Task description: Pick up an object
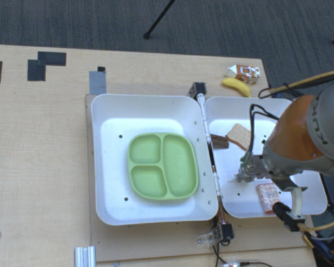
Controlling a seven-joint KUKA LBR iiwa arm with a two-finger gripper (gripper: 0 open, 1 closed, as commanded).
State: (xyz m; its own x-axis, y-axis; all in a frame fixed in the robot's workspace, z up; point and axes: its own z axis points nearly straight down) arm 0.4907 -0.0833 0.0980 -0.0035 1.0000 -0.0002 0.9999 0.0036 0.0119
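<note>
Two white bins sit side by side; the left bin holds a green divided plate. Over the right bin (beside a toast slice and a red-printed packet), the hand hangs low, its grip impossible to tell.

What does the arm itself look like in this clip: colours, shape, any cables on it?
The arm is bulky and rounded, grey with a wide orange band above the wrist. Thin dark cables loop along the band, and a yellowish hose runs beside the grey part. The gripper is a small, dull metal-grey piece at the tip, over the right bin.
</note>
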